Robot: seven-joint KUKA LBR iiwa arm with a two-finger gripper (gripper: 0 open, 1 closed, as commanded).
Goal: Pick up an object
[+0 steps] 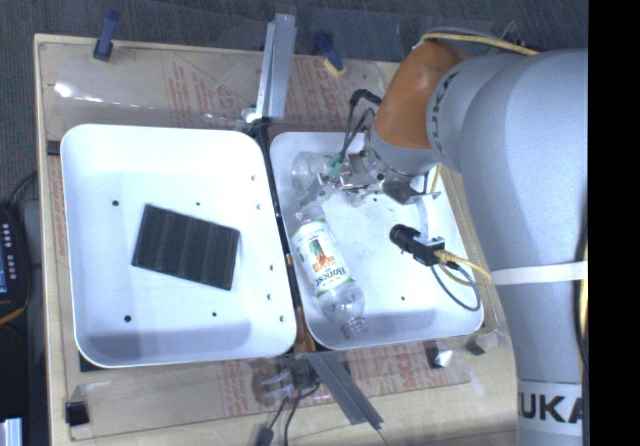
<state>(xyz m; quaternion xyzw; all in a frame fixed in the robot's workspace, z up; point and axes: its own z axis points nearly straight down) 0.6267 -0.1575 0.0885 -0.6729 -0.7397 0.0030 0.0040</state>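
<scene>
A clear plastic bottle (326,268) with a white, green and orange label lies lengthwise in the right bin (455,309), near its left wall. A crumpled clear plastic item (304,174) lies at that bin's far left corner. My gripper (340,174) reaches down into the far part of the right bin, right beside the clear item and just beyond the bottle's far end. A flat black ridged rectangle (187,246) lies in the middle of the left bin (90,164).
A black plug (412,241) on a yellow cable (462,274) hangs over the right side of the right bin. My arm's grey bulk (520,164) covers the bench to the right. A metal bar (274,64) stands between the bins at the far edge.
</scene>
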